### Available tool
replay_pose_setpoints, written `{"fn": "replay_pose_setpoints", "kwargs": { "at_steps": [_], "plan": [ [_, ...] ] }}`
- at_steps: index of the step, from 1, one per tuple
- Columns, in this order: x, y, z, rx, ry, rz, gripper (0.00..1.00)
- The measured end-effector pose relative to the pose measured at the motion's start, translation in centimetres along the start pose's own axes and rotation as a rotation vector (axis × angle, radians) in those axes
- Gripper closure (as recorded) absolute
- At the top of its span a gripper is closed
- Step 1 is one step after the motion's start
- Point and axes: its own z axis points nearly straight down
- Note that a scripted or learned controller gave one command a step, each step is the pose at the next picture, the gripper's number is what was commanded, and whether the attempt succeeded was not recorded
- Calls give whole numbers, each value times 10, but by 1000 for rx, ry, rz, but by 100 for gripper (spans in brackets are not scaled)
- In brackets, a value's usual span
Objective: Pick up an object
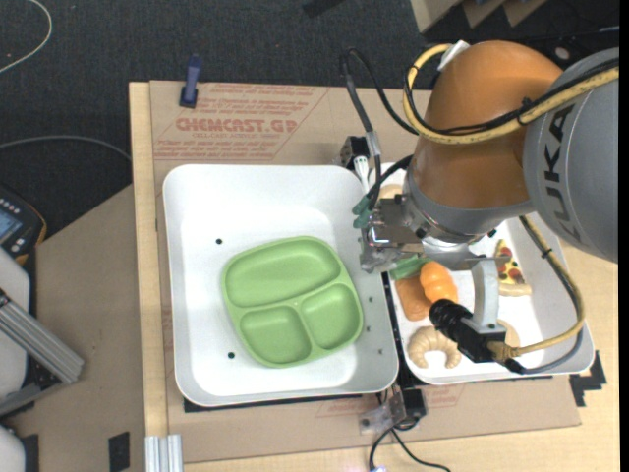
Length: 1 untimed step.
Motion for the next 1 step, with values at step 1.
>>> {"fn": "replay_pose_setpoints", "kwargs": {
  "at_steps": [1],
  "plan": [
    [0, 0, -10, -2, 0, 0, 100]
  ]
}}
